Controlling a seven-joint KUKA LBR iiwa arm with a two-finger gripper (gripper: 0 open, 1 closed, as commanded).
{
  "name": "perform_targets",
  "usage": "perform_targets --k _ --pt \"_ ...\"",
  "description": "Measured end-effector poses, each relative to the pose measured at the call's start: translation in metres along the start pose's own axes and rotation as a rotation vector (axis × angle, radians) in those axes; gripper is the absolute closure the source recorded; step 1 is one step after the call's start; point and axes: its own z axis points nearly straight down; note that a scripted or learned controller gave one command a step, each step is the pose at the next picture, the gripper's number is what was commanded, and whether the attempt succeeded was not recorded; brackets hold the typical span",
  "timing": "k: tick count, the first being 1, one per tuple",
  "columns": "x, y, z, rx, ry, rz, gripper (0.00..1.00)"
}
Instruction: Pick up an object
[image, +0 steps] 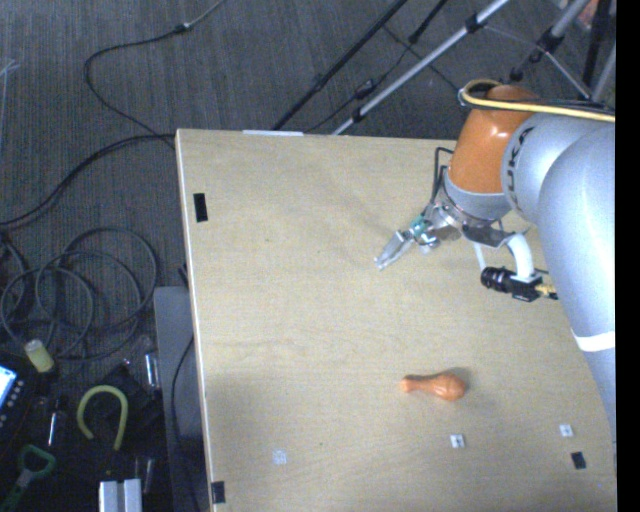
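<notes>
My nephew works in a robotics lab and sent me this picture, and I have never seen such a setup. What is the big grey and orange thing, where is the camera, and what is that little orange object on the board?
The big grey and orange thing is a robot arm reaching in from the right side of the picture. At its end is a small gripper, the part meant to take hold of things; here it hangs over the pale wooden board with nothing in it. The camera is fixed above the bench and looks down at a slant. The small orange object lies on the board nearer the camera, well apart from the gripper; it has a round end and a thin neck, but I cannot tell what it is. The arm's job is to pick it up, which is not yet done. Cables lie on the dark floor at the left.
</notes>
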Motion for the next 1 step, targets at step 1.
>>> perform_targets --k 1 --pt "0.0000 0.0000 0.0000 0.000 0.000 0.000 0.00"
